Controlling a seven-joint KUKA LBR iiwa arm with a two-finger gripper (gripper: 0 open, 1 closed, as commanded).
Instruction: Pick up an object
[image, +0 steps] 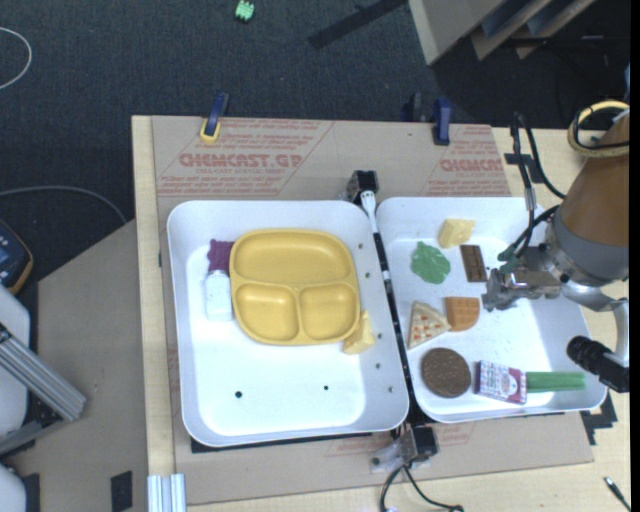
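The right bin (560, 330) carries the things to pick from, seven by my count: one pale yellow cheese wedge (457, 232) at about twelve o'clock, one green leafy piece (431, 263) just below it, one small brown bar (473, 262) beside that, one orange block (462, 312) near the middle touching one pizza slice (427, 324) on its nine o'clock side, one round brown cookie (445, 371) at six o'clock, and one pink carton (499, 382) with a green stick (555, 380) poking out toward three o'clock. The jaws (503, 289) hang over this bin just at three o'clock of the orange block and the brown bar; nothing sits between them, and whether they stand wide or narrow I cannot tell, the metal being a dark tangle from here. The arm (598, 215) is cut off at the right. The left bin (270, 400) holds one yellow divided plate (295, 285); a purple thing (219, 254) and a white bottle (217, 295) are half hidden at its nine o'clock edge, a yellow scrap (359, 337) at four o'clock. Both bins rest on the desk (300, 150), with two clamps at its far edge.
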